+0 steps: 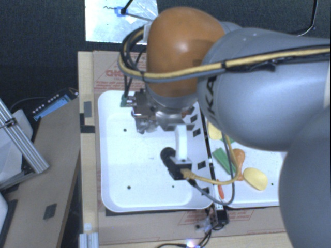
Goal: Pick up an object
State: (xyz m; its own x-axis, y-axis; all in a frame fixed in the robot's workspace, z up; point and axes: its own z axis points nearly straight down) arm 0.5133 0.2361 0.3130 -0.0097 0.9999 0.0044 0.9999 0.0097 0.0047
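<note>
My gripper (pixel 144 122) hangs over the far part of the left white bin (pixel 119 190), below the orange wrist band (pixel 181 45). The wrist and arm hide what is under it, and I see no object in it. In the right bin (pixel 258 203) lie a yellow rounded piece (pixel 256 178), a green flat piece (pixel 223 158), an orange piece (pixel 238 156), another yellow piece (pixel 214 134) and a thin red-orange stick (pixel 221 191). The grey arm covers much of that bin.
The bare left bin floor (pixel 134 164) shows a few small dark dots. Between the bins runs a divider with black markers (pixel 199 164). A grey metal frame (pixel 20 143) and a blue-edged strip (pixel 51 103) sit off the bench to the left.
</note>
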